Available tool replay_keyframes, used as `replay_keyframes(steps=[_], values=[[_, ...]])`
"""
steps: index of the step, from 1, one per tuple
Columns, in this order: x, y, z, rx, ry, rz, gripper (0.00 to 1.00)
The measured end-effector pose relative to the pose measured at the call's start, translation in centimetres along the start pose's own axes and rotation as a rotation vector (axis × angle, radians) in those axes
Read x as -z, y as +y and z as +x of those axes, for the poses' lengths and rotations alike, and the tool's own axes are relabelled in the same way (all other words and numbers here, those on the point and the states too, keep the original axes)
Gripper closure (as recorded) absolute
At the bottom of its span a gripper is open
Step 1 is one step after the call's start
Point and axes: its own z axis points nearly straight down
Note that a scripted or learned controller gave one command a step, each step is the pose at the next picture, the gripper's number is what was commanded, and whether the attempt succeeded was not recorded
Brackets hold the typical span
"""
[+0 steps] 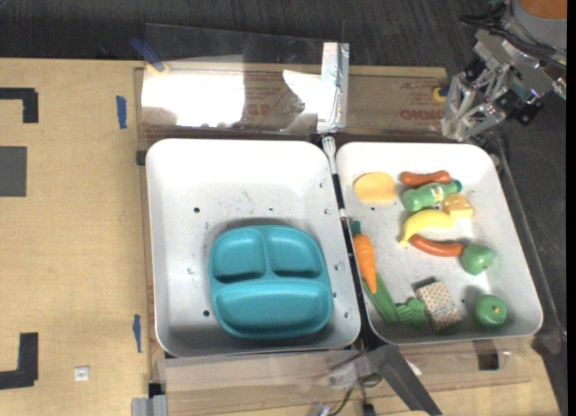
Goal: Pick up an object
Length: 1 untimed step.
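The left bin [171,225] holds a teal divided tray [268,281]. The right bin [513,252] holds toy food — a carrot [365,261], banana [427,223], sausage [425,177] and green apple [490,312]. The gripper [475,104] hangs beyond the right bin's far corner; whether its jaws are parted, I cannot tell.

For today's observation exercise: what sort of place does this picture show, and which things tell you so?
Probably a robotics lab test bench: two white bins side by side, toy food such as a carrot in one, and a robot claw above them.
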Motion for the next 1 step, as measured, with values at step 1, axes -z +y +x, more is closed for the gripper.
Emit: replay_keyframes(steps=[1], values=[[-2.22,0.02,0.03,0.089,0.005,-0.006,1.0]])
